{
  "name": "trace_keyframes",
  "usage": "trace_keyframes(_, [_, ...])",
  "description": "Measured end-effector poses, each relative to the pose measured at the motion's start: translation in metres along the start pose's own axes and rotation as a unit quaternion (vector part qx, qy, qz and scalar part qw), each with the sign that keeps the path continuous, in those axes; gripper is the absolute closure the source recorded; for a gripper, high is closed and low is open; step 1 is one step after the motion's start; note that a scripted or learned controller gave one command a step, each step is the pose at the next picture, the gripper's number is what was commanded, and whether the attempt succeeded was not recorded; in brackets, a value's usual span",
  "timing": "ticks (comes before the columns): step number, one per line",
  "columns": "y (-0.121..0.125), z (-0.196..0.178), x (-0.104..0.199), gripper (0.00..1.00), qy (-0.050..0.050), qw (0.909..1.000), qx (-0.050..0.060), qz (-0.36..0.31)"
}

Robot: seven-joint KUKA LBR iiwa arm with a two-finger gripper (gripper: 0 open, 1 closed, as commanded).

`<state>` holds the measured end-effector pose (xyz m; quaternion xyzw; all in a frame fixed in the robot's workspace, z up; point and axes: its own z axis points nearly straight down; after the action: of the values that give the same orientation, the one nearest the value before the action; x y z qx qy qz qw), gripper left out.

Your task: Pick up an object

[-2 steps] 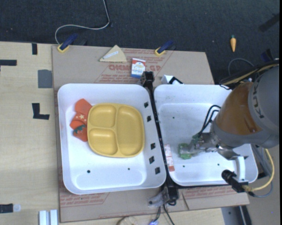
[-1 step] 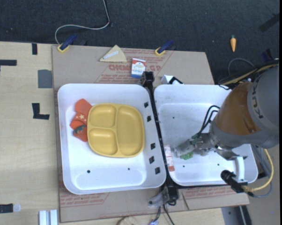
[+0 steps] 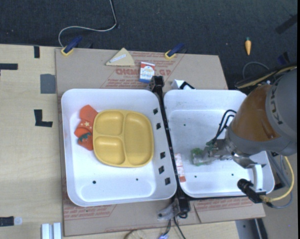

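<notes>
Wooden counter (image 3: 20, 133) under cardboard sheet (image 3: 200, 68); dark carpet (image 3: 190, 14) beyond. Tool (image 3: 202, 156) low in right bin (image 3: 200, 101), grip unclear, at small greenish object (image 3: 197, 156). Yellow divided tray (image 3: 124, 137) in left bin (image 3: 115, 193).

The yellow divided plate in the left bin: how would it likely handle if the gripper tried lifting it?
The yellow divided plate looks like rigid moulded plastic, so probably stiff and light. It lies flat and wide, so a two-finger grip likely needs its rim. Its smooth surface may slip.
</notes>
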<state>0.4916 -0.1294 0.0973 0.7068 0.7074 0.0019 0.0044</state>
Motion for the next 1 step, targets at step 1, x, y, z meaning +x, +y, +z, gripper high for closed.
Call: trace_keyframes(1, [-0.0007, 0.0012, 0.0002, 0.0, 0.0, 1.0, 0.001, 0.0])
